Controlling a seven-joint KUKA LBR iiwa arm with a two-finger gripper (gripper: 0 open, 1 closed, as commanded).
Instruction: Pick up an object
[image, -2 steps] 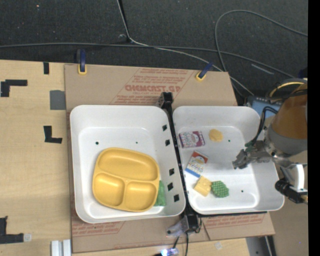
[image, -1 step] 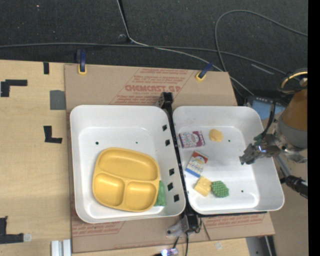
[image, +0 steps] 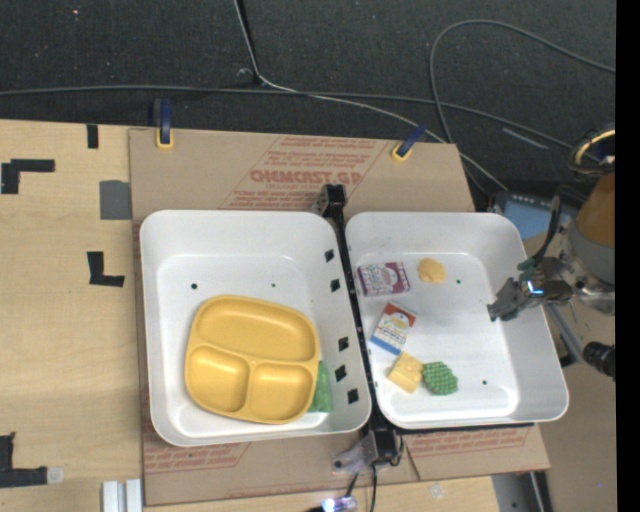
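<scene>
so the gripper (image: 508, 300) is hanging over the right bin's (image: 500, 232) right edge, and honestly I can't tell its state; nothing's getting lifted yet; candidates are sitting low in that bin: a green lump (image: 439, 378), yellow block (image: 405, 373), small packet (image: 393, 327); whole pick is looking undone
</scene>
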